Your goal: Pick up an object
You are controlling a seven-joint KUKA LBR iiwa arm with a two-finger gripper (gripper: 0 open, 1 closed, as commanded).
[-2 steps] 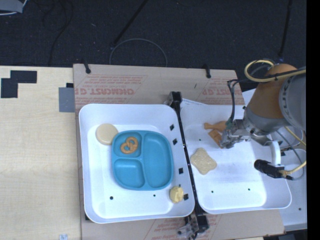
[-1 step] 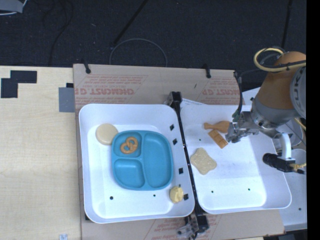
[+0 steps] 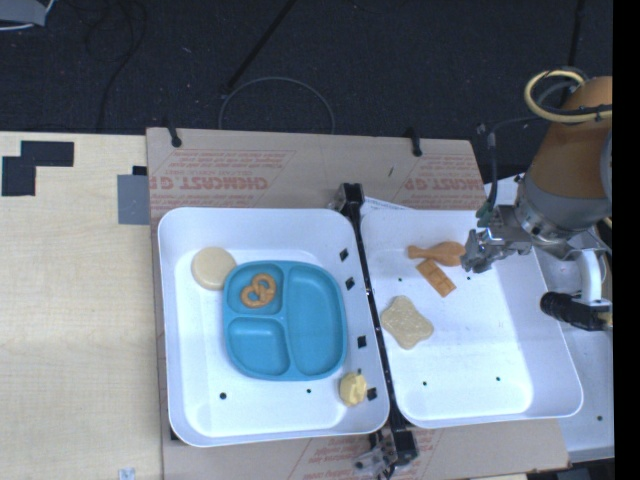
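The tool (image 3: 473,255) sits low in the right bin (image 3: 520,388), beside the orange pieces (image 3: 436,263), seemingly lined up to grab one; I cannot tell its opening

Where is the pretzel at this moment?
The pretzel lies in the upper-left compartment of the blue tray in the left bin, beside the round pale cookie.

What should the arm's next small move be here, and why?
Probably a short drop onto the orange pieces. The end effector sits in the right bin right at their right end, and nothing shows between its tips. The beige slice lies further off toward the divider, so the orange pieces look like the nearest target.
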